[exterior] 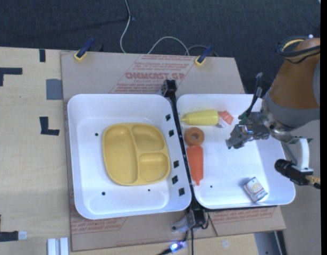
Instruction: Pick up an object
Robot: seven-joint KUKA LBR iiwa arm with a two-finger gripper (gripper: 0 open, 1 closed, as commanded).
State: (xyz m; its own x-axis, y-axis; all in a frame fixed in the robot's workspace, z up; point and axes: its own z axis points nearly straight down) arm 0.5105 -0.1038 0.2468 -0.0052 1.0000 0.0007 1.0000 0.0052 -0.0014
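Note:
In the right bin (269,198) lie a yellow bottle-shaped toy (200,118), a small orange-pink piece (225,118) beside it, a brown ring (194,136), an orange carrot (195,163) and a small printed box (255,189). My gripper (236,137) hangs over the right bin's middle right, to the right of the ring and below the pink piece. Nothing shows between its dark fingers.
The left bin (81,116) holds a yellow divided plate (135,153). A black divider with clips (176,137) runs between the bins. The arm's orange band (296,86) and grey wrist cover the right bin's far right edge. Cardboard lies under both bins.

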